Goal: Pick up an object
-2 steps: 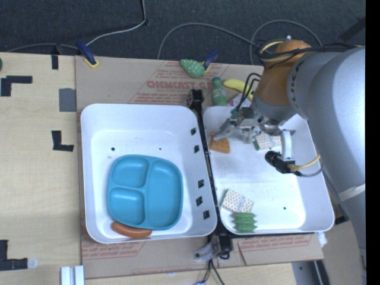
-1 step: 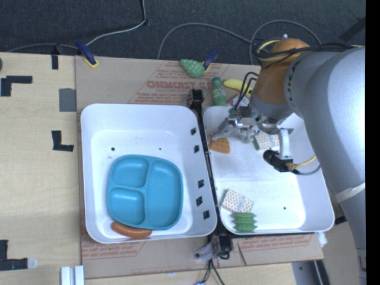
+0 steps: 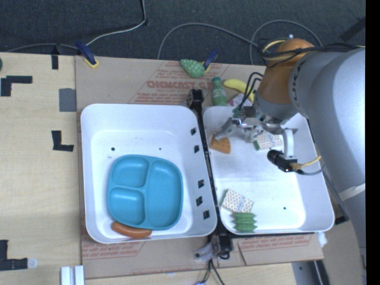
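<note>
Bench: pale wooden top, with a cardboard sheet (image 3: 148,85) under two shallow white bins set side by side; dark carpet and loose cables beyond the far edge.
Left bin (image 3: 95,129): holds a blue divided plate (image 3: 144,192) toward its near half, and an orange sausage-shaped toy (image 3: 130,230) lying along the near wall, touching the plate's rim.
Right bin (image 3: 309,212): an orange wedge-shaped piece (image 3: 221,145) near the far left corner, a patterned packet (image 3: 237,201) and a green ridged item (image 3: 244,221) near the front wall, and a second patterned packet (image 3: 270,140) partly under the wrist.
Open room: the middle of the right bin floor is bare — the front items sit close to the near wall.
Behind the bins: a green bottle (image 3: 218,91), a yellow banana-like toy (image 3: 236,85) and a green leafy toy (image 3: 193,67) lie on the cardboard.
Arm: grey body enters from the right, orange band over the right bin's far side.
Gripper (image 3: 228,129): low at the far left of the right bin, just above the orange wedge; finger spacing cannot be told.
Wedge orientation: long axis roughly across the bin — narrow end toward the divider.
</note>
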Tool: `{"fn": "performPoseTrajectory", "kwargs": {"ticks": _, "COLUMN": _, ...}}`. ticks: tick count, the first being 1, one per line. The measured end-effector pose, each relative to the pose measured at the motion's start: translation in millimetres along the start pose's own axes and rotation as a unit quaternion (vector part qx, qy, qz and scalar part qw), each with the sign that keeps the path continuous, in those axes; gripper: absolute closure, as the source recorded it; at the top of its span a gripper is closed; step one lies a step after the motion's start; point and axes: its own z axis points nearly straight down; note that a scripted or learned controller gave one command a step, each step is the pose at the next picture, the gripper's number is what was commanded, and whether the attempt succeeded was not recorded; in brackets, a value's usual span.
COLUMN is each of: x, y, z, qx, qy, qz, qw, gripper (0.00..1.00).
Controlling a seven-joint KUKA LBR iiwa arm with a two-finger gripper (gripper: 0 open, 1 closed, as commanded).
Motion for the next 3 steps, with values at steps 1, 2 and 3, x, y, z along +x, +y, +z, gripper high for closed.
{"fn": "performPoseTrajectory", "kwargs": {"ticks": 1, "x": 10.8, "y": 18.7, "z": 5.3, "qx": 0.004, "qy": -0.002, "qz": 0.000, "qw": 1.0000, "gripper": 0.00}}
{"fn": "performPoseTrajectory", "kwargs": {"ticks": 2, "x": 11.0, "y": -18.3, "z": 4.7, "qx": 0.005, "qy": -0.003, "qz": 0.001, "qw": 1.0000, "gripper": 0.00}}
{"fn": "performPoseTrajectory", "kwargs": {"ticks": 3, "x": 9.8, "y": -24.5, "z": 4.4, "qx": 0.003, "qy": -0.003, "qz": 0.001, "qw": 1.0000, "gripper": 0.00}}
